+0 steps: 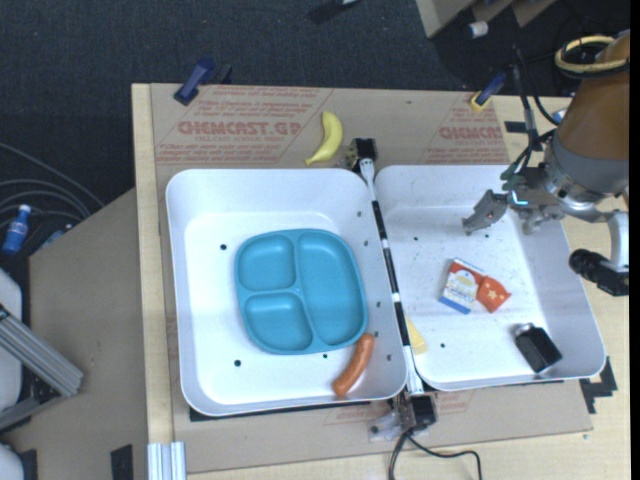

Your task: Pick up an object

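The carton (472, 288) lies in the middle of the right bin (565, 363), a black block (537, 347) at its 4 o'clock. My claw (505, 211) hangs open at its 12 o'clock, holding nothing. The left bin (200, 203) holds a blue plate (298, 290) and a sausage (353, 365).

A dark blue-black carpeted floor (150, 18) is seen around the counter (250, 118), whose pale brown top is printed with red lettering (partly legible). Black cables (40, 183) are trailed over the floor at the left, and a grey metal rail (40, 353) is laid beside them.
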`<state>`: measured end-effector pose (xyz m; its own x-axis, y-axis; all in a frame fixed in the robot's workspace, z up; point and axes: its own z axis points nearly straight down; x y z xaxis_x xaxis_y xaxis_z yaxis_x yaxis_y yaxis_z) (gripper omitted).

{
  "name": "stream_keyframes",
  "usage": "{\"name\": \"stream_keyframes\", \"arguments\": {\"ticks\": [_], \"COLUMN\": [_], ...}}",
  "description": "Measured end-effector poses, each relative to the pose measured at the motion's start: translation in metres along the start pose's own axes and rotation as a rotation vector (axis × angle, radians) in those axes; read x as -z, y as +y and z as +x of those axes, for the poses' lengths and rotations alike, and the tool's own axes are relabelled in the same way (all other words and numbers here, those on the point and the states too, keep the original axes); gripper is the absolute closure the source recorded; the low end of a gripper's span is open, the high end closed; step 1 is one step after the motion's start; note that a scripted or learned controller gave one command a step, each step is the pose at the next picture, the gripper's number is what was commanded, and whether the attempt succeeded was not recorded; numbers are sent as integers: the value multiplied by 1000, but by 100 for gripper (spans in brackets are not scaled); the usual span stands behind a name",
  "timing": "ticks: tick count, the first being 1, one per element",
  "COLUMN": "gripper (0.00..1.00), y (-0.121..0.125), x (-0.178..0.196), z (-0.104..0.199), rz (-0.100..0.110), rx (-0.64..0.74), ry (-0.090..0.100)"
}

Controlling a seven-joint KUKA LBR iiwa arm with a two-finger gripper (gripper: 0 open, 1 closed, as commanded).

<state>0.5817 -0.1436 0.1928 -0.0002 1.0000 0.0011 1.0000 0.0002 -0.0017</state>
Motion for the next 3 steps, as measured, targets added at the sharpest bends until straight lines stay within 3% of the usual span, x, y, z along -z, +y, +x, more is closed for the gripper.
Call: {"name": "stream_keyframes", "arguments": {"ticks": [1,2,3], "gripper": [0,100,0], "y": [-65,-63,-64], "x": [-96,-85,-85], "z": [-3,-3,-3], "rz": [-12,-17,-16], "rx": [0,-1,-1], "ry": [-4,-7,-6]}}
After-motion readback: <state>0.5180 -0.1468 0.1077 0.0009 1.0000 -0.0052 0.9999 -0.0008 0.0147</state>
